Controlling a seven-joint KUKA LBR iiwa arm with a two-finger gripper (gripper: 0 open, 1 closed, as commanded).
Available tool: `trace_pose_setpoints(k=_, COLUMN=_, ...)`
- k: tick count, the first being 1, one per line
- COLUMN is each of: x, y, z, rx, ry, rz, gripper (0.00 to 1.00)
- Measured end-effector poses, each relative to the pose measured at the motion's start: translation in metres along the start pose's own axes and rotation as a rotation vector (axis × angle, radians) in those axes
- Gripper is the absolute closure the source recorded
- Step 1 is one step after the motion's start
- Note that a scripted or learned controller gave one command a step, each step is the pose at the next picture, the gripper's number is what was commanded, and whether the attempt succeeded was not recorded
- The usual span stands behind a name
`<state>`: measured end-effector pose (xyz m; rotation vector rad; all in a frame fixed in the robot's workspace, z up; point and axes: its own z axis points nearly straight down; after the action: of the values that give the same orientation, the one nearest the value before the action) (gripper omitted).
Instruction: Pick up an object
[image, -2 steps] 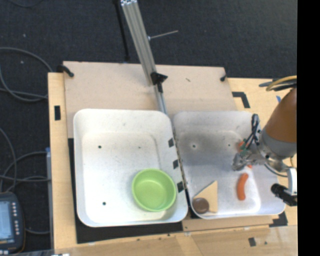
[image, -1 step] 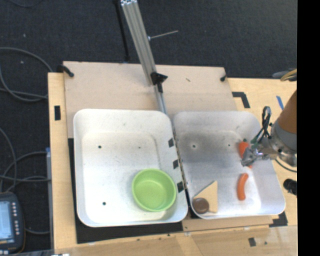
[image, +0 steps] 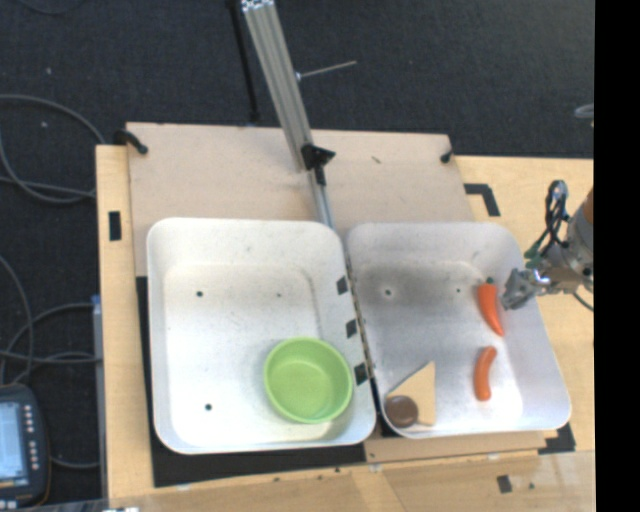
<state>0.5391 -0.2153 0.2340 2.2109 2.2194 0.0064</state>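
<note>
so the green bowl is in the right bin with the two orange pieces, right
Not quite. The camera view shows the green bowl in the left bin. The two orange pieces are in the right bin.

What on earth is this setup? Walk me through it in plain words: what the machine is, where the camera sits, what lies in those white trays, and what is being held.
This is one picture from a fixed camera above a workbench, looking down at a slant. The machine is a robot arm that reaches in from the right; its gripper, a two-finger claw, sits at the right edge of the right bin. Its job is to pick up an object.

Two shallow white bins lie side by side. The left bin contains a green bowl near its front right corner. The right bin contains two orange sausage-shaped pieces: the upper one lies right beside the gripper, the lower one a little nearer the front. At the front left are a tan wedge and a small brown round piece touching it.

I cannot see anything held between the fingers.
</note>
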Motion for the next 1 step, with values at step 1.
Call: trace_pose_setpoints(k=1, x=-0.0005, y=0.0011, z=-0.0077, rx=0.006, ry=0.003, rz=-0.001, gripper=1.00)
